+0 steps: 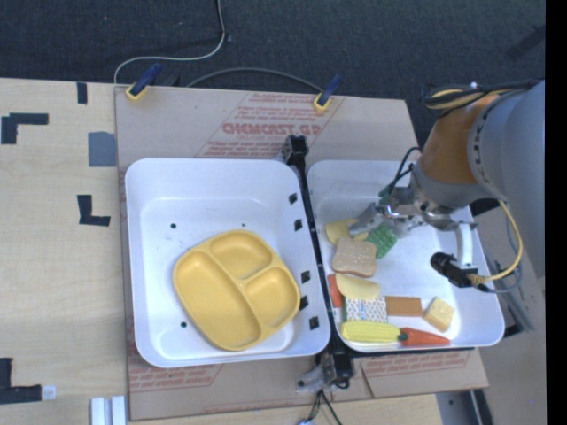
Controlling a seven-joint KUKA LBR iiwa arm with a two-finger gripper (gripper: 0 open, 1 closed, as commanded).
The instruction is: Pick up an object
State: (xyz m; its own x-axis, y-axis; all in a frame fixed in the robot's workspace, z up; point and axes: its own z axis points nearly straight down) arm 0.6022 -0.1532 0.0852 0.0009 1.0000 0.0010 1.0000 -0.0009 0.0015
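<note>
Count: two white bins, left bin [142, 237] and right bin [483, 321]. One yellow divided plate [235, 286], three compartments. Toy food in the right bin: one bread slice [355, 257], one corn cob [368, 331], one carrot [425, 336], one cheese wedge [438, 313], one green piece [384, 238]. A few more pieces are too overlapped to count. Two clamps: one yellow clamp [139, 86] and one blue clamp [326, 95].

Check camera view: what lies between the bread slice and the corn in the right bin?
In the camera view, a pale yellow piece and a patterned wafer lie between the bread slice and the corn.
</note>
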